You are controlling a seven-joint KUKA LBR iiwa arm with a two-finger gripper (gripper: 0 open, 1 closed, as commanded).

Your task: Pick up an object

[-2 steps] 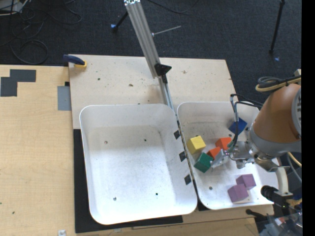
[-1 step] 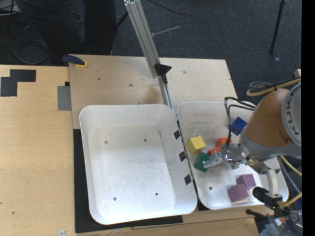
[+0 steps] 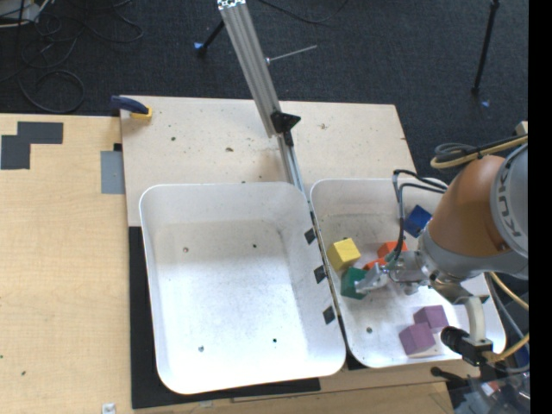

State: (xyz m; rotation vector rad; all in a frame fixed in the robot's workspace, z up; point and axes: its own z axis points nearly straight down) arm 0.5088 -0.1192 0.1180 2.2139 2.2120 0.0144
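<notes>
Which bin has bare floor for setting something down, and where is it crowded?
The left bin has open floor from wall to wall. The right bin is crowded: yellow block, green block, purple blocks and the gripper; its far end is bare.

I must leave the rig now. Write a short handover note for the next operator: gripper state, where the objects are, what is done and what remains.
Gripper: low in the right bin, at the green block; no object seen between its fingers.
Objects, all in the right bin: yellow cube, green block, orange piece, blue block, two purple blocks.
Done: arm reached the cluster.
Left: grasp one object and lift it.
</notes>
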